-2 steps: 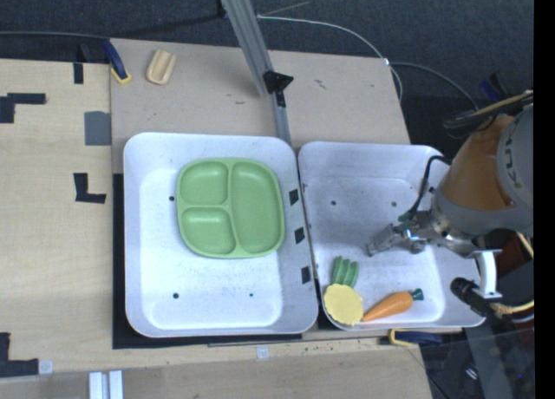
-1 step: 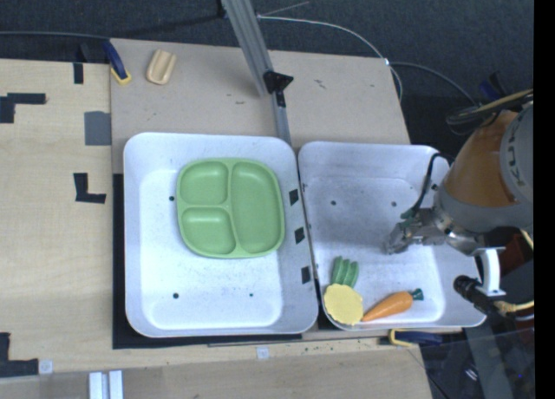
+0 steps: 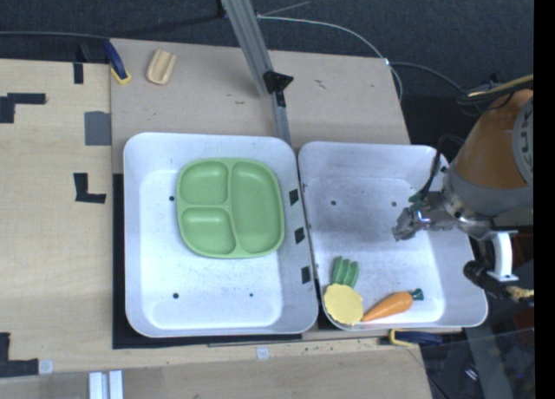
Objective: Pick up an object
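The right bin [image 3: 364, 163] holds an orange toy carrot [image 3: 388, 304] near its front edge, a yellow round piece [image 3: 343, 304] left of it, and a small green ribbed piece [image 3: 344, 271] just above that. My gripper [image 3: 406, 226] hangs over the bin's right part, above and slightly right of the carrot, with nothing visible between its fingers. The arm enters from the right, its orange band [image 3: 490, 150] above the wrist. A green divided plate [image 3: 231, 207] lies in the left bin [image 3: 147, 241].
A slanted metal pole [image 3: 251, 33] crosses the bench behind the bins. A tan block [image 3: 160, 67] and a blue-yellow item [image 3: 117, 61] lie at the bench's back left. Cables run behind the right bin.
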Controlling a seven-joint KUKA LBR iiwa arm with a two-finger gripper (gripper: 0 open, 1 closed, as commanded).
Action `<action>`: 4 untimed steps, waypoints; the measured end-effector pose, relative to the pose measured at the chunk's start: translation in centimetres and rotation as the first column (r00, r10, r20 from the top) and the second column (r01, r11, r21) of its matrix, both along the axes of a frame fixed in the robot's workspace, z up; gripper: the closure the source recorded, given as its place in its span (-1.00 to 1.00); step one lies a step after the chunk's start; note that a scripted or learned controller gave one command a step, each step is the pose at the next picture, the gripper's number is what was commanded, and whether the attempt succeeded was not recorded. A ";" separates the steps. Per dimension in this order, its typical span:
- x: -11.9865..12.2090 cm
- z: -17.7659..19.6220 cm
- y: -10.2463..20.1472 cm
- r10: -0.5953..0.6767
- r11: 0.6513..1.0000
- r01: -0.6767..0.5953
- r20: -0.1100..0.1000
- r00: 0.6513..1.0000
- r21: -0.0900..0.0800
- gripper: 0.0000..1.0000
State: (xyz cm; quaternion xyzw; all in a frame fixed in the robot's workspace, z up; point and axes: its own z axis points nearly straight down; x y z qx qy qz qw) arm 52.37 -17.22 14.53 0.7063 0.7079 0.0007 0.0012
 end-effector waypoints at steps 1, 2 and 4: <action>0.3 6.3 -0.2 0.000 1.000 0.000 0.002 1.000 -0.001 1.00; 0.4 7.6 -0.2 -0.001 1.000 0.001 -0.002 1.000 0.001 1.00; 3.4 7.1 9.3 0.005 1.000 -0.005 -0.004 1.000 0.002 1.00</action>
